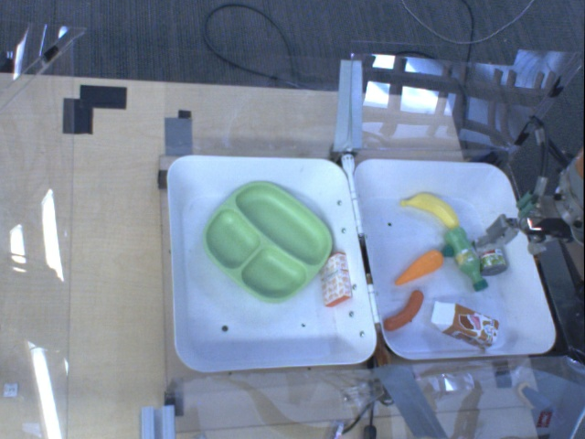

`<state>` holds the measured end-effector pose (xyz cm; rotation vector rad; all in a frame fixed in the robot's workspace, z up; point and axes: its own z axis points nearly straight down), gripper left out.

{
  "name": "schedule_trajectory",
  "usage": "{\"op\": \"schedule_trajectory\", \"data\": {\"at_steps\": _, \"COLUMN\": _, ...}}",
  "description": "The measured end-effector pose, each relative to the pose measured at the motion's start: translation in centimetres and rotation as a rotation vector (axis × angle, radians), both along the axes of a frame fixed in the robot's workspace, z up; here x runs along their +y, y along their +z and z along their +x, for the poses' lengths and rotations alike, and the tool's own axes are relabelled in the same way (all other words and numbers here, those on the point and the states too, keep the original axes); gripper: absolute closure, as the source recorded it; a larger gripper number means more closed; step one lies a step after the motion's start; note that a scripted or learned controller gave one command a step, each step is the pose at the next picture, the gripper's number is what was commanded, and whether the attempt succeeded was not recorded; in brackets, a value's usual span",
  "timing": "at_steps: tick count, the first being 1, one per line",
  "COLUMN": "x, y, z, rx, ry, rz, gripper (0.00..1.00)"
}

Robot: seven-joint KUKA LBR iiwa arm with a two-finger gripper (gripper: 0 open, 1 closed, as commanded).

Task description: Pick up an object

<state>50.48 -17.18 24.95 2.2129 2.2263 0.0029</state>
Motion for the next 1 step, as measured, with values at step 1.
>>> {"op": "schedule_trajectory", "data": {"at_steps": 1, "x": 0.35, "y": -13.12, "z": 3.98, "rx": -0.020, "ry": 0.055, "rz": -0.007, "gripper": 0.00}}
